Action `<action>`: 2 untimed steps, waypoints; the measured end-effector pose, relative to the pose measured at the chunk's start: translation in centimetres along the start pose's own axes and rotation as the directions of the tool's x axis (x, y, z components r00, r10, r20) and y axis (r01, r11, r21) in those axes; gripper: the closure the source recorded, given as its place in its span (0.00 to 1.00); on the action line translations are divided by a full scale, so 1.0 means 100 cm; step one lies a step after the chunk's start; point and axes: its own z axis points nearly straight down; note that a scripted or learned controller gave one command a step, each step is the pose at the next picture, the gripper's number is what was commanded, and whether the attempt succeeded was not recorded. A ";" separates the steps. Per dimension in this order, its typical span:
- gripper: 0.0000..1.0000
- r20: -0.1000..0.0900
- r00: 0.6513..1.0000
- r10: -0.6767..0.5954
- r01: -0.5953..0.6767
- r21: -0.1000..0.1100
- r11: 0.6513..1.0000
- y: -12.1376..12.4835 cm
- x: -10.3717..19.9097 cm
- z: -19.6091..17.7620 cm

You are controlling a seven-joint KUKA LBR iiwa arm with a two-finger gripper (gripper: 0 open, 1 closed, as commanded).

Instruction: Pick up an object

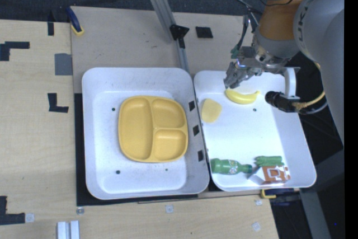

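My gripper (235,82) hangs over the far end of the right bin (254,134), just above and left of a yellow banana (243,97). Its fingers point down at the banana's left end, and nothing shows held between them. A pale yellow round piece (211,111) lies near the bin's left wall. At the bin's near end lie a green bottle (229,166) and a green, orange and white toy (271,170).
The left bin (100,126) holds a yellow divided tray (152,128). A metal pole (159,0) slants across the bench behind the bins. The grey arm with its orange band (285,5) fills the upper right.
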 end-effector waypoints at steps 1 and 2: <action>1.00 0.000 1.000 0.000 0.000 -0.001 1.000 -0.008 0.048 -0.006; 1.00 0.000 1.000 0.000 0.000 0.000 1.000 -0.019 0.092 -0.012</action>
